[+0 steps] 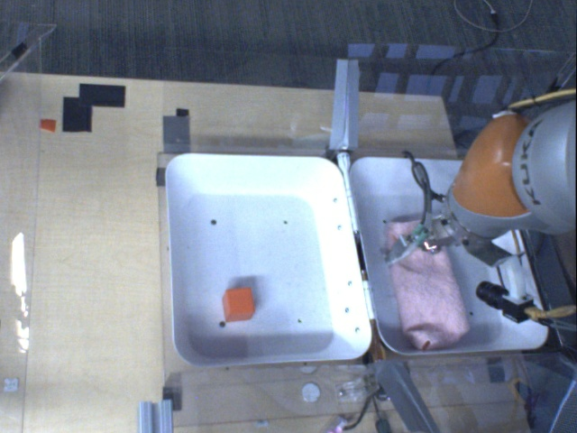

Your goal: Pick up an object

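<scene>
Pink cloth (427, 298), folded into a long bundle, lies in the right bin (388, 188), running from the bin's middle toward its near wall. At the cloth's far end the gripper (422, 240) is down on it or just above it; whether it is parted or closed cannot be told. An orange block (239, 304) sits in the left bin (261, 174), near its front left corner.
</scene>
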Robot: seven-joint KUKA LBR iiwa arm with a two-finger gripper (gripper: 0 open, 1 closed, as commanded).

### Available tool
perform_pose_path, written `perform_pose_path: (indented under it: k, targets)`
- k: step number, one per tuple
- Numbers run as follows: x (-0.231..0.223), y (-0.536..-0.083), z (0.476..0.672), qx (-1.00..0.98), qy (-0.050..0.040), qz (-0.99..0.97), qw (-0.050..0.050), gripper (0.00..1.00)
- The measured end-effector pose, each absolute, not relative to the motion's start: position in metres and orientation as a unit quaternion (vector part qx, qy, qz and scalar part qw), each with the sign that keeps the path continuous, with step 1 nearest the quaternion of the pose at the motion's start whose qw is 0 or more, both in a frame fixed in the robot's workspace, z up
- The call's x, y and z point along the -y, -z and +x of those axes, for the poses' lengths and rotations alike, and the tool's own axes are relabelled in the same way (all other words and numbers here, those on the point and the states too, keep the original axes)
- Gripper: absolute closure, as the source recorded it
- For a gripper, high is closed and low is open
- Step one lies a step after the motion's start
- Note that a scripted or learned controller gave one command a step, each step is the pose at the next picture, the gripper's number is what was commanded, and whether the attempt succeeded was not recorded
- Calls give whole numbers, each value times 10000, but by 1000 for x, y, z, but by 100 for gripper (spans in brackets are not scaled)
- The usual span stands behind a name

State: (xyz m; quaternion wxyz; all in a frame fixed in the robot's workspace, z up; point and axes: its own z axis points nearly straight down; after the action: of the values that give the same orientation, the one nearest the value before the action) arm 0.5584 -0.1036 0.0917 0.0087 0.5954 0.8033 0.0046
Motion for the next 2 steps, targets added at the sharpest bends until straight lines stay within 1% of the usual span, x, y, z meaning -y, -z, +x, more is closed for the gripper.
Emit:
perform_pose_path:
  k: [1,2]
  targets:
    - [101,-91,592,-7202,-45,6937,61,0]
    - [83,-91,611,-7367,-43,6762,67,0]
